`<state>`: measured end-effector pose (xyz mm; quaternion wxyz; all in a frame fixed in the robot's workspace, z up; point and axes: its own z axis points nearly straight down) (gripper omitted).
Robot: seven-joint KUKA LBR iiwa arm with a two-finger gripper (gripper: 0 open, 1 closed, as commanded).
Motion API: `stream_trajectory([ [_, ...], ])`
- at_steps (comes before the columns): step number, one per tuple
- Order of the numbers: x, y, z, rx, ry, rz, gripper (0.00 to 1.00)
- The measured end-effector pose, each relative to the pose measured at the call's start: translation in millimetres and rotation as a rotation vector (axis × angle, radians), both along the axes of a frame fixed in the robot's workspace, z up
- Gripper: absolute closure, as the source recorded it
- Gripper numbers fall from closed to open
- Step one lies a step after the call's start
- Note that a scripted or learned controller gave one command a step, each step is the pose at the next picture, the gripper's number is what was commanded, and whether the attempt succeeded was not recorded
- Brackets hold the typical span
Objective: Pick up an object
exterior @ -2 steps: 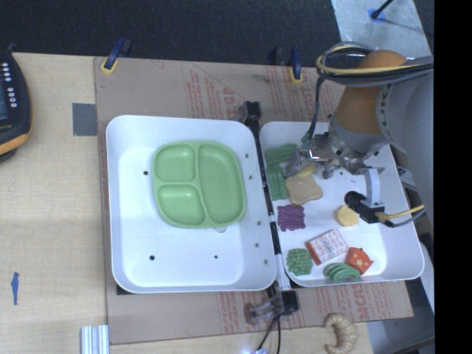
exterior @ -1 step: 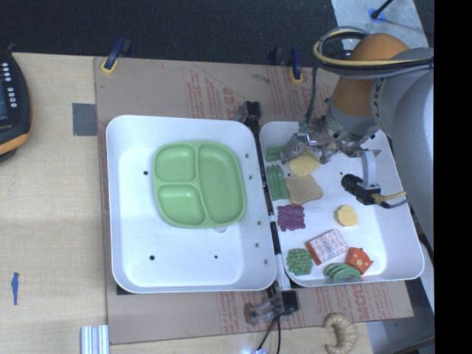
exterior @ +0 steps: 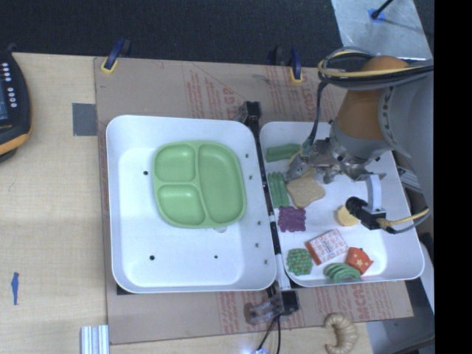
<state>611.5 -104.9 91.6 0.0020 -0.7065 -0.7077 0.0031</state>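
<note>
Gripper (exterior: pixel 318 162): low over the right bin (exterior: pixel 404 271), above the tan bread-shaped piece (exterior: pixel 305 192); finger opening cannot be determined, and no object is visibly held.
Candidate object: the tan piece lies flat, touching the green strips (exterior: pixel 277 190) and just beside the purple piece (exterior: pixel 292 218).
Risk, crowding: fingers may catch a neighbouring item instead of the tan piece.
Risk, flat shape: low profile probably gives little purchase; a slip is likely.
Risk, cable (exterior: pixel 398 223): the loop may sweep the yellow piece (exterior: pixel 345 216).

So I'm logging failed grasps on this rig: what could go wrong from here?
The gripper is low over crowded toys: the tan bread slice lies against the green beans, so it may nudge or catch both. The bread looks flat and could slip out. The bin wall is close, so toys may get pushed against it.
</note>
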Motion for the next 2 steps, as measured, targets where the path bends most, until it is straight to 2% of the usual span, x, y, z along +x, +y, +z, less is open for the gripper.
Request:
stream_trajectory([
  [1,45.8,6.6,0.8,0.000,-0.002,0.005,0.00],
  [2,17.6,-57.0,0.4,-0.001,-0.001,-0.004,0.00],
])
